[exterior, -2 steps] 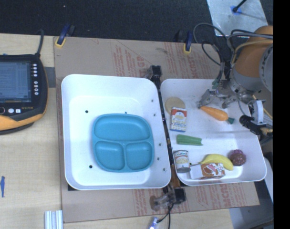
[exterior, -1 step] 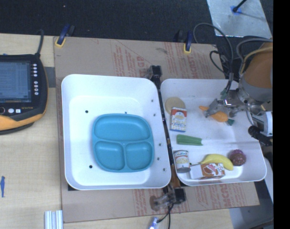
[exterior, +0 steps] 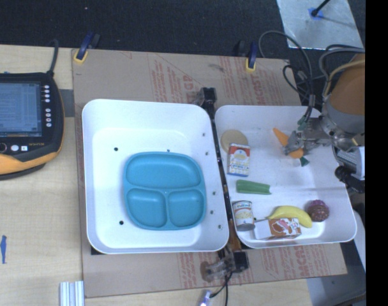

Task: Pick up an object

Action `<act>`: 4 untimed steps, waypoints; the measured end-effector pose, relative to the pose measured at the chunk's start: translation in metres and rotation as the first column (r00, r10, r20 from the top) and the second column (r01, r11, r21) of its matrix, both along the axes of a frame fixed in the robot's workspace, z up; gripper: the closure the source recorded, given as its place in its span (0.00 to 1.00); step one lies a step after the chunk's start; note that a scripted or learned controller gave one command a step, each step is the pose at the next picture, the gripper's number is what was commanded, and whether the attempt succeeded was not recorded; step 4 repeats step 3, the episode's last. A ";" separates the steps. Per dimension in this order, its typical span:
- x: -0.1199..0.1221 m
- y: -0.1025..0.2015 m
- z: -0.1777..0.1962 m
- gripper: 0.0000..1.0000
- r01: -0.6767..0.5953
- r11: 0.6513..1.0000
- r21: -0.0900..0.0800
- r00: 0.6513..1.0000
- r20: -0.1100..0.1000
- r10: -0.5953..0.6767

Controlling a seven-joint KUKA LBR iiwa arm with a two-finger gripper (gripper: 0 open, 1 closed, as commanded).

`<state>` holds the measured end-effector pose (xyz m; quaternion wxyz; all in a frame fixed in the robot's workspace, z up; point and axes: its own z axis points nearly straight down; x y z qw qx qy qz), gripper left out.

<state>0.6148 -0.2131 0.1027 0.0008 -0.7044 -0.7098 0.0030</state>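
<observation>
Where the jaws (exterior: 300, 142) pinch it, the carrot (exterior: 287, 140) shows orange, tapered.

A robotics lab: a teach pendant (exterior: 20, 123) on the worktop (exterior: 34, 234), clamped cardboard (exterior: 149, 75), loose cables (exterior: 290, 50)

2 white bins, arm at the right

The gripper (exterior: 300, 140) sits low over the right bin (exterior: 270, 118), seemingly at the carrot (exterior: 284, 137) (grip unclear); the left bin (exterior: 95, 171) holds a blue divided plate (exterior: 163, 190).
</observation>
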 end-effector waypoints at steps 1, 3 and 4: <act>-0.042 0.013 0.091 1.00 0.006 1.000 0.003 1.000 0.004 -0.007; -0.044 0.136 0.136 1.00 0.001 1.000 0.002 1.000 0.001 -0.001; -0.044 0.136 0.136 1.00 0.001 1.000 0.002 1.000 0.001 -0.001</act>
